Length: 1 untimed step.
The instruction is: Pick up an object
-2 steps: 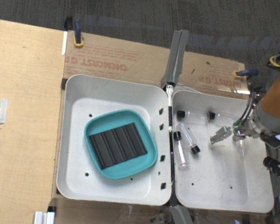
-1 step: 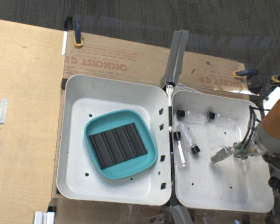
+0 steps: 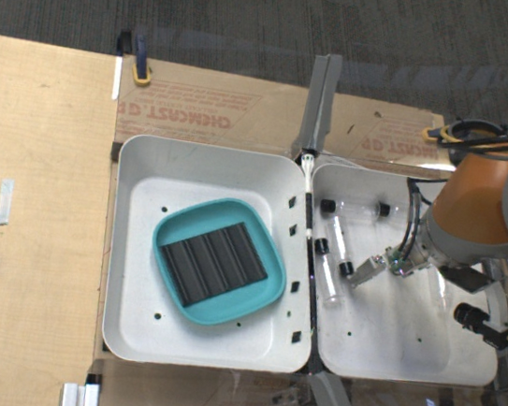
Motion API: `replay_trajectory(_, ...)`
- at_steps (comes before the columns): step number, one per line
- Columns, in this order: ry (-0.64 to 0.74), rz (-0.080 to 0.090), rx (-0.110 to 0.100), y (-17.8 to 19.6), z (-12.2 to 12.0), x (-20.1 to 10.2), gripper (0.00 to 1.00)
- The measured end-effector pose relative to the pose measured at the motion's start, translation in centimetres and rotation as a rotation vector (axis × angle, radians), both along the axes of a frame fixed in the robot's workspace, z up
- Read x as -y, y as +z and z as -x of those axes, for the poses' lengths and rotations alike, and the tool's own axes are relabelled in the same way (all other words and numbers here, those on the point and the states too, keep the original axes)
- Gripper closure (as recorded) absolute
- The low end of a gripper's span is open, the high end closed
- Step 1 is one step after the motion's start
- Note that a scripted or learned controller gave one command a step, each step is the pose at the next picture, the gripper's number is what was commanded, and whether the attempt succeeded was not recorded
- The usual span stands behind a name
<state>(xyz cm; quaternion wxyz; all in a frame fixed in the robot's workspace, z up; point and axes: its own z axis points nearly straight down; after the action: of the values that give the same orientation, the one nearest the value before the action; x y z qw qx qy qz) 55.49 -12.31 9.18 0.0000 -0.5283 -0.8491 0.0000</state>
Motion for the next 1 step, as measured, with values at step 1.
replay_trajectory(1,-0.035,0.001,-0.001,-0.06,3.66,-1.96,0.0)
